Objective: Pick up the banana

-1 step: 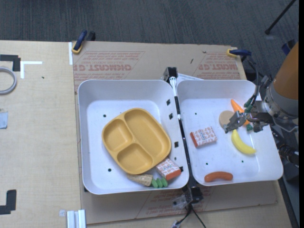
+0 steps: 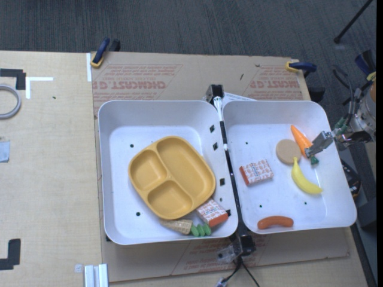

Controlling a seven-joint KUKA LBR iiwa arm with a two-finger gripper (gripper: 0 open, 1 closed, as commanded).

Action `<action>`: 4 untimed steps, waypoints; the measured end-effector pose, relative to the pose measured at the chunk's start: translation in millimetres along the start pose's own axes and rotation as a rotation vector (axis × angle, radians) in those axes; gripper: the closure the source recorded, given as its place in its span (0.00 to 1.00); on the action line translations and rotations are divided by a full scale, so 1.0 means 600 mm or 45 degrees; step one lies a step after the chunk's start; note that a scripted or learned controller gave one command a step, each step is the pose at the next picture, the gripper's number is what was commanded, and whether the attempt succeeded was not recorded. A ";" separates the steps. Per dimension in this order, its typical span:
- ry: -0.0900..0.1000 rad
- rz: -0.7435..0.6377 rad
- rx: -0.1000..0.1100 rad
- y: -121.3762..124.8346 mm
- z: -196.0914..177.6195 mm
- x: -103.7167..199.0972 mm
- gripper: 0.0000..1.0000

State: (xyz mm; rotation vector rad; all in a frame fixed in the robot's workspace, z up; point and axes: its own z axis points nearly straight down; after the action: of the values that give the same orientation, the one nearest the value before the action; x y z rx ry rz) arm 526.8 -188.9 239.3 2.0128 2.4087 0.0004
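Yellow banana, orange carrot, mustard tray.

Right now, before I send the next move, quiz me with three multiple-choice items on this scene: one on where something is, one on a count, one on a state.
1. Where does the banana lie?
A. In the right bin
B. On the yellow tray
C. On the cardboard

2. How many compartments does the yellow tray have?
A. Two
B. Three
C. Four

3. What is the banana's state?
A. Held in the air
B. Lying on the bin floor
C. Standing upright against the wall

Answers:
1 A, it lies in the right bin, below the gripper.
2 B, two ridges split the tray into three wells.
3 B, it lies flat on the floor, apart from the sausage.
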 end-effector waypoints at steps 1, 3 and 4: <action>0.003 -0.353 0.002 0.031 0.241 0.007 0.00; 0.002 -0.273 0.001 -0.008 0.106 0.119 1.00; 0.002 -0.165 0.002 0.115 0.245 0.120 1.00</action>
State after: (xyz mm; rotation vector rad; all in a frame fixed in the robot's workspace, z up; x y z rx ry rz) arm 582.4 -106.0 92.2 1.8533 2.5358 -0.0002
